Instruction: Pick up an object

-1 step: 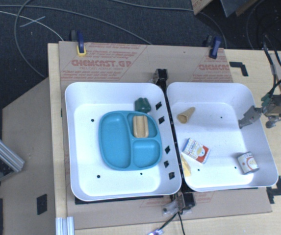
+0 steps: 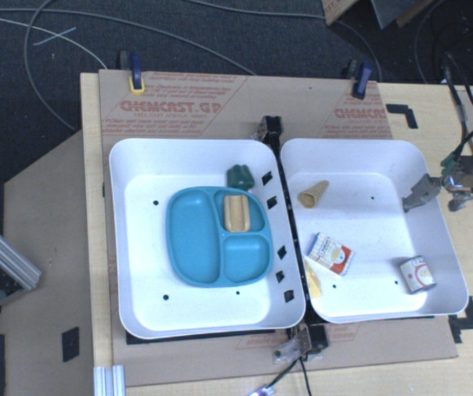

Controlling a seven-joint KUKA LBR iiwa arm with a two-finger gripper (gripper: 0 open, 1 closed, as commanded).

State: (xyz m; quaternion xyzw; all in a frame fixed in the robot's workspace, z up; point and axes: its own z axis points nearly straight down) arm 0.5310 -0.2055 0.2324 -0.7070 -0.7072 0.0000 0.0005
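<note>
Scene: a counter (image 2: 96, 221) seen from above carries two shallow white bins side by side, the left bin (image 2: 129, 221) and the right bin (image 2: 434, 238).
Arm: the pincer (image 2: 422, 195) sits at the right bin's far right rim, reaching in from the right; whether its jaws are apart or together cannot be told at this size, and nothing is seen between them.
Nearest candidates: a small red-and-white carton (image 2: 329, 254) lies flat in the middle of the right bin, a small box (image 2: 417, 274) rests near the bin's lower right corner, and a tan cone (image 2: 312, 193) lies near its upper left.
Handling: the carton looks light and thin-walled, likely to dent under a hard squeeze; taking it across its short sides seems safest. The cone looks tapered and apt to roll or slip.
Left bin: a blue divided tray (image 2: 196, 238) holds a tan block (image 2: 235, 213); a dark green thing (image 2: 239, 176) lies just beyond the tray's upper edge.
Hard to make out: a yellow sliver (image 2: 313, 283) against the right bin's left wall is too small to name; print on the carton and box is unreadable.
</note>
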